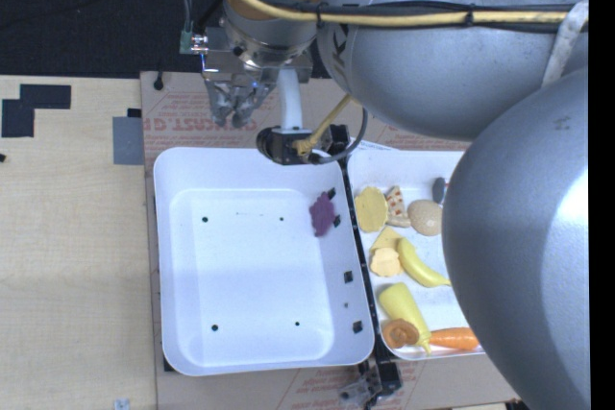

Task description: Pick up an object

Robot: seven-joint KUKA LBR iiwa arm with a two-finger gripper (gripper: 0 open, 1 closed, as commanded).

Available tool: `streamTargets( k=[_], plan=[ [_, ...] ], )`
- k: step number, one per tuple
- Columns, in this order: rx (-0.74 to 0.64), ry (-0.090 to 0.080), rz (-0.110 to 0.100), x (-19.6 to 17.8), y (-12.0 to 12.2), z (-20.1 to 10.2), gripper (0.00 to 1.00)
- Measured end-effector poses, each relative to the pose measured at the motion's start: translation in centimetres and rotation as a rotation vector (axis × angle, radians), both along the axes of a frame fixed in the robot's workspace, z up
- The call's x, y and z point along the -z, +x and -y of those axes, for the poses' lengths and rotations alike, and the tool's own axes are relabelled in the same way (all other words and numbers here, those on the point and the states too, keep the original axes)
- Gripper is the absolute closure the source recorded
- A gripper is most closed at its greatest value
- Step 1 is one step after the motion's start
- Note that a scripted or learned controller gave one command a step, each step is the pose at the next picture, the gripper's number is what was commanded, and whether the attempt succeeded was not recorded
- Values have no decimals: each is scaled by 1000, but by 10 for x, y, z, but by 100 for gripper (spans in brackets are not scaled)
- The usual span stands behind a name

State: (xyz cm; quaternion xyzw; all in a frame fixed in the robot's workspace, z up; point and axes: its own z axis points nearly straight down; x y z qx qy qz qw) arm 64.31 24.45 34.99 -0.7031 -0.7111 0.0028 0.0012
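My gripper (233,108) hangs above the far edge of the left bin (183,178), over the cardboard behind it, with nothing visibly between its fingers. A small purple object (323,213) lies at the right side of the left bin, against the divider. The right bin (370,163) holds several toy foods: a yellow round piece (371,208), a beige egg-like piece (424,217), a yellow banana (420,266), a yellow cone-shaped piece (402,309) and an orange carrot (453,338). The arm hides the right part of that bin.
The big grey arm fills the upper right and overhangs the right bin. Cardboard (183,115) lies under the bins. Pale wooden bench (67,254) stretches to the left, with dark patches (126,138) near the back.
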Motion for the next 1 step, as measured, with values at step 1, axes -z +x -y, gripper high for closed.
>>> streamTargets(
  k=[1],
  plan=[
    [-1,0,0,5,0,0,100]
  ],
)
